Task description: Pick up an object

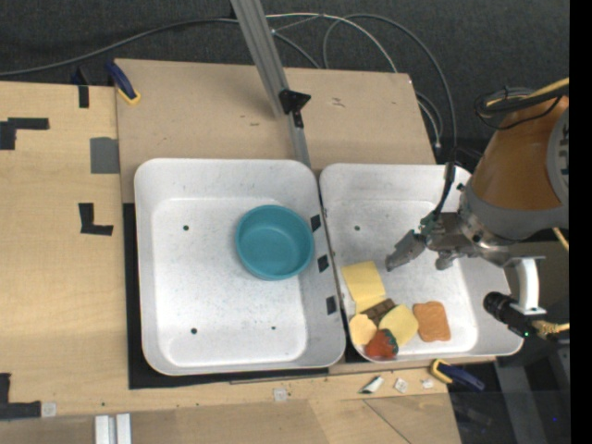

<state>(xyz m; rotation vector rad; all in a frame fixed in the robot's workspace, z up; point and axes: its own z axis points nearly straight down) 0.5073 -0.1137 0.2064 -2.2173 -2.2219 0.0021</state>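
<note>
Gripper point(422, 256) hovering over the right bin point(370, 192), fingers spread, pinching nothing, pale yellow block point(363, 283) just at its eight o'clock, orange piece point(432, 321) at six o'clock, red and yellow bits point(384, 333) bunched, shapes hard to make out, teal bowl point(273, 240) in the left bin point(176, 192).

Pale wooden bench point(55, 248) with black tape marks point(90, 218), dark floor point(111, 7) with cables point(370, 35) behind.

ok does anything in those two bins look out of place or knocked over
Nothing stands out. The teal bowl sits upright in the left bin. The food pieces, among them a yellow block and an orange piece, cluster at the right bin's near edge, below the tool.
</note>
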